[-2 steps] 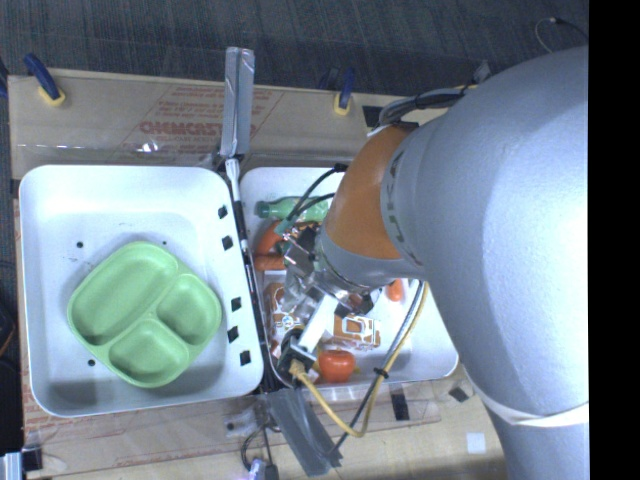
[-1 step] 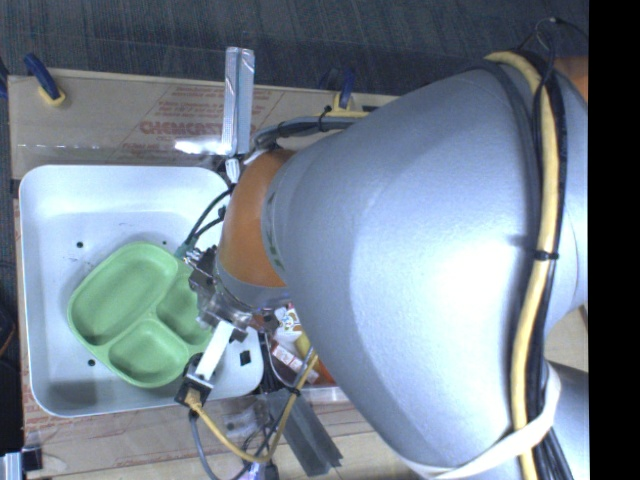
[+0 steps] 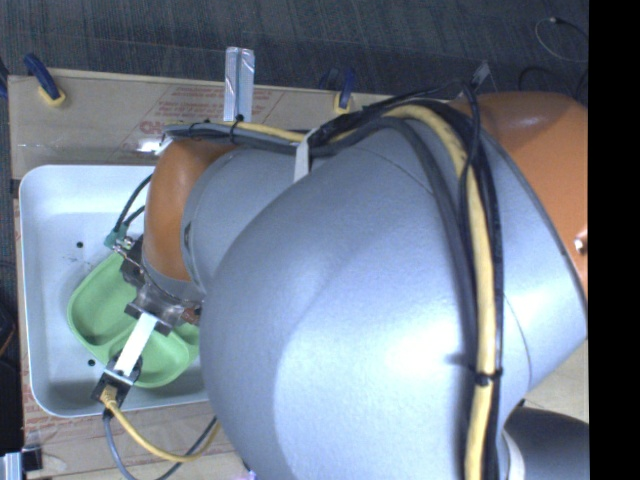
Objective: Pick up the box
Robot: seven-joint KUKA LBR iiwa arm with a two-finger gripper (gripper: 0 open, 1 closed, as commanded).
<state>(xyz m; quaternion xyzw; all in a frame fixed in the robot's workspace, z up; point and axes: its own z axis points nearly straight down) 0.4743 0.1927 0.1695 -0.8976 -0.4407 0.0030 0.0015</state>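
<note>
Grey arm (image 3: 400, 308) over green bowl (image 3: 95, 318) in white bin (image 3: 40, 268)

The arm (image 3: 400, 298) covers the centre and right of the frame, reaching toward the left. A bin (image 3: 45, 198) sits at the left on the tabletop (image 3: 120, 103). A bowl (image 3: 90, 318) lies in the bin's lower part, partly under the arm's wrist. A clamp (image 3: 45, 80) sits at the tabletop's upper-left edge.
</note>
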